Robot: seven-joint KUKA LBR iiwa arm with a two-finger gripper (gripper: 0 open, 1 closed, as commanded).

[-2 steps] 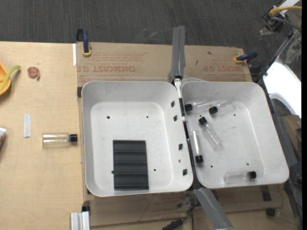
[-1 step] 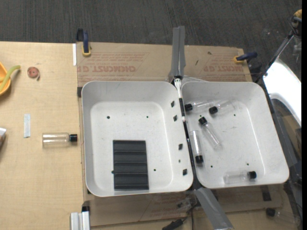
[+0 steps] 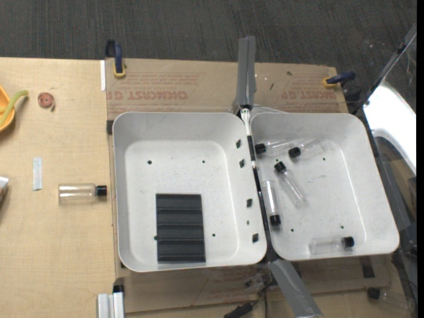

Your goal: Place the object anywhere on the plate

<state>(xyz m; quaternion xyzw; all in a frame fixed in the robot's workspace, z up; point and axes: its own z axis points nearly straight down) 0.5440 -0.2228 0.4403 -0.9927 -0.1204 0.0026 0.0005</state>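
Seemingly five clear vials lie beside the dark plate.

Both bins are white, speckled with small dark holes. The plate, at six o'clock in the left bin, is black and ribbed. The vials in the right bin are clear with black caps. The bench is pale wood.

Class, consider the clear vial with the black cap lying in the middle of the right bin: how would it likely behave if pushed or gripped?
The vial lies on its side and looks cylindrical, so it probably rolls when nudged. Its clear, smooth wall suggests it is light and may slip between fingers.
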